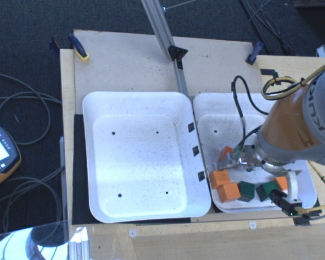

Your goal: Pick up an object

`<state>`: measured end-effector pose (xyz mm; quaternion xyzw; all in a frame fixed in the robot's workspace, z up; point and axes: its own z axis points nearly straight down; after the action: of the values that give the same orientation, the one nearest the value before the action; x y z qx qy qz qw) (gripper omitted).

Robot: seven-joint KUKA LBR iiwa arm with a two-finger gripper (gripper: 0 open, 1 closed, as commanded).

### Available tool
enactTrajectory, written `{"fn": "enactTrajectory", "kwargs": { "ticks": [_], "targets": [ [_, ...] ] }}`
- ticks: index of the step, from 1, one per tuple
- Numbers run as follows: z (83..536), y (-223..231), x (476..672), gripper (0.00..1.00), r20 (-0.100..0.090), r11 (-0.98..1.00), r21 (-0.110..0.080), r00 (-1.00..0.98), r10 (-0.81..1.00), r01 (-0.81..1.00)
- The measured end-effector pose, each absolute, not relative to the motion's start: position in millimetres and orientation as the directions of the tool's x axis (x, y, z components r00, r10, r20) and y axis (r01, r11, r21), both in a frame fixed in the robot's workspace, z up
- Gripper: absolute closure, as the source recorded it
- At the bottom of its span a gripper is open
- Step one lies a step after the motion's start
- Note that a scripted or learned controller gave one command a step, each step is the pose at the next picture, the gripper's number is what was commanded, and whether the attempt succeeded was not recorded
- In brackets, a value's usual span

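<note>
Several small objects lie in the right bin (216,110). Two orange blocks (224,185) sit at its front left, with a dark green piece (246,190) beside them. Further right lie another green piece (267,188) and an orange piece (281,182). A small red-orange object (225,154) rests near the bin's middle. My gripper (241,159) hangs low over the right bin, just right of the red-orange object and above the orange blocks. The arm's grey wrist and orange band (292,121) hide the bin's right part.
The left bin (135,156) lies beside the right one, split from it by a ridge with black clips (195,150). A metal pole (162,26) slants up from the back. Black cables (241,102) loop over the right bin's rear.
</note>
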<state>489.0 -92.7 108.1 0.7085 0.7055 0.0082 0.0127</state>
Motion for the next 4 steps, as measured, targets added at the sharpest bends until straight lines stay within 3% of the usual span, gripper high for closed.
{"fn": "enactTrajectory", "kwargs": {
  "ticks": [1,2,3,4],
  "targets": [
    [204,-41,482.7,0.00,0.002,0.007,0.009,-0.007,1.000,1.000],
    [219,-62,481.5,0.00,-0.001,0.000,0.004,0.000,1.000,1.000],
    [203,-104,503.6,0.00,-0.002,-0.003,0.000,0.003,1.000,1.000],
    [95,-100,537.5,0.00,0.003,0.001,-0.008,-0.001,1.000,1.000]
  ]
}}
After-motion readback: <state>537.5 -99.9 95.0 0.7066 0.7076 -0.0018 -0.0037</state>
